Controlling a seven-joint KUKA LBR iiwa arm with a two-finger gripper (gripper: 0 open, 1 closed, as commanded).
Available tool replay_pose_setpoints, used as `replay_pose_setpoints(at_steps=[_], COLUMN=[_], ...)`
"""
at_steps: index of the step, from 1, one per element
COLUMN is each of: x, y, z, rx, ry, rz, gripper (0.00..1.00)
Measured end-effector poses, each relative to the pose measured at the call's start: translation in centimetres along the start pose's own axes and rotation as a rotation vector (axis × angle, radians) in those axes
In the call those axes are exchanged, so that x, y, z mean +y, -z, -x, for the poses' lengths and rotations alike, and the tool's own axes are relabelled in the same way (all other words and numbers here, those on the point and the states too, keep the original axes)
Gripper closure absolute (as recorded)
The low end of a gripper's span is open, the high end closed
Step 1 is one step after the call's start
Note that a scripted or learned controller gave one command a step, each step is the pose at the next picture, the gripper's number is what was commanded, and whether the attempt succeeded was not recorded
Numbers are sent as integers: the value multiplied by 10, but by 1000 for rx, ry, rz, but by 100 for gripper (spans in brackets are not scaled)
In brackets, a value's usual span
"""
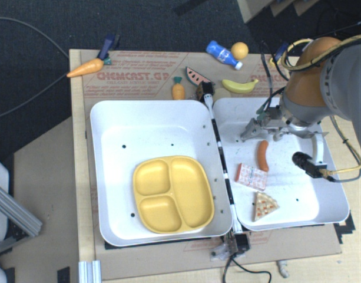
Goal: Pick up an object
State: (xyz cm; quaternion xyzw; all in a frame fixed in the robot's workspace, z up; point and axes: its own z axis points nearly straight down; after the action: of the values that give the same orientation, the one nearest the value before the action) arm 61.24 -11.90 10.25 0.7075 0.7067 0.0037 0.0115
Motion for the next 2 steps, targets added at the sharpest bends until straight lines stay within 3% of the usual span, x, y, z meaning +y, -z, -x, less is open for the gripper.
replay_pose_setpoints(at_steps=[1, 2], x=[-26, -24], y=[-18, -8], z=[-2, -2], rx=[12, 12], ry=[1, 0], rz=[-25, -22], gripper=[0, 100])
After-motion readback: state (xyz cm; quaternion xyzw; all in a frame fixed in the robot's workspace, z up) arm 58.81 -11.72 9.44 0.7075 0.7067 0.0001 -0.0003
